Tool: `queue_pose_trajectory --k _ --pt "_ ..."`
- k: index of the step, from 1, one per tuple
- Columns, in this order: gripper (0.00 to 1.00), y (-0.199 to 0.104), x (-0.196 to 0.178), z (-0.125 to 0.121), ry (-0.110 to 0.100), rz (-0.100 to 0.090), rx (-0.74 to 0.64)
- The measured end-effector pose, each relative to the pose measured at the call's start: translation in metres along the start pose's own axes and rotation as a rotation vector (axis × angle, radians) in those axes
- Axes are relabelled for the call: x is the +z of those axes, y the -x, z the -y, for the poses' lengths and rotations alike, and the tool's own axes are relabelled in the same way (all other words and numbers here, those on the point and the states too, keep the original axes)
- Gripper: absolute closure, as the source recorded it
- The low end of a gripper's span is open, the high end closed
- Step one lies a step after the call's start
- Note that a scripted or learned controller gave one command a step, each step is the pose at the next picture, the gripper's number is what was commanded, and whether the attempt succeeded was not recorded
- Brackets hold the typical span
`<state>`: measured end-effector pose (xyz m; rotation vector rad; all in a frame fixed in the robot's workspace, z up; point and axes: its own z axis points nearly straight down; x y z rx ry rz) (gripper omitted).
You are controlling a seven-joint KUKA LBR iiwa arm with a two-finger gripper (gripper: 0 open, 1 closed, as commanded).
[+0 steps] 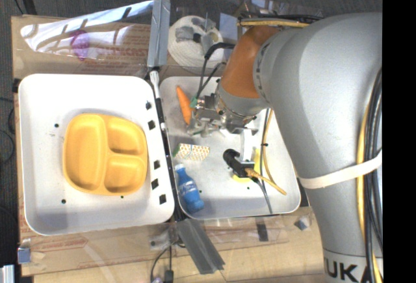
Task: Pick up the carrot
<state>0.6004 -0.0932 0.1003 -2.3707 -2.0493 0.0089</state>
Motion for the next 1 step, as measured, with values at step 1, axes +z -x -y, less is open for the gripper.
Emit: queue_pose_trajectory --k 1 --pt "1.00 -0.0142 -0.0927 -0.0539 0.008 0.001 -0.093"
